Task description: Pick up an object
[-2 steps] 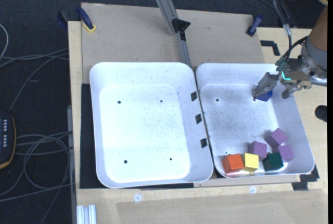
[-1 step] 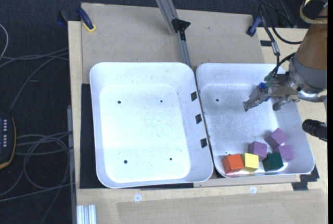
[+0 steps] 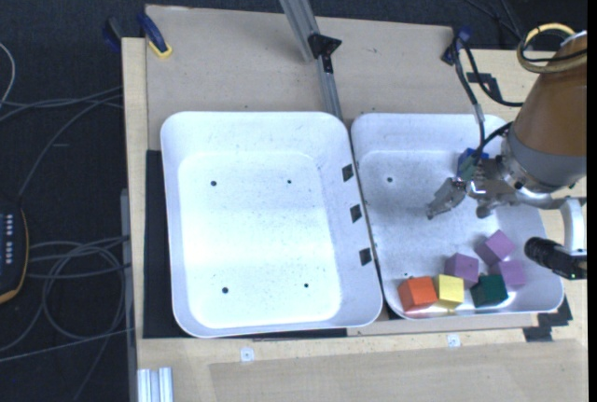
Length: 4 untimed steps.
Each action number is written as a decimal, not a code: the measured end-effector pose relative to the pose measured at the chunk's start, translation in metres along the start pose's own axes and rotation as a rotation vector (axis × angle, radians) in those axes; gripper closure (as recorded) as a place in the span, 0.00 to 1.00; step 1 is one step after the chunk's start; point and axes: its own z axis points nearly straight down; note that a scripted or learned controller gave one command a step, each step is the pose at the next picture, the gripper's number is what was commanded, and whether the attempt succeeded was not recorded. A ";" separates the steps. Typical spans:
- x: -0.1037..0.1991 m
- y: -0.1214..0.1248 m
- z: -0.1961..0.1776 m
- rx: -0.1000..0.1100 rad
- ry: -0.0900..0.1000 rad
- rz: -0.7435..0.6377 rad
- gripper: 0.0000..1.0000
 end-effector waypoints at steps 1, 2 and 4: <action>0.001 -0.004 0.043 0.001 0.000 0.000 0.00; 0.001 -0.002 0.030 -0.009 -0.001 -0.001 1.00; 0.003 0.001 -0.042 -0.012 -0.003 -0.002 1.00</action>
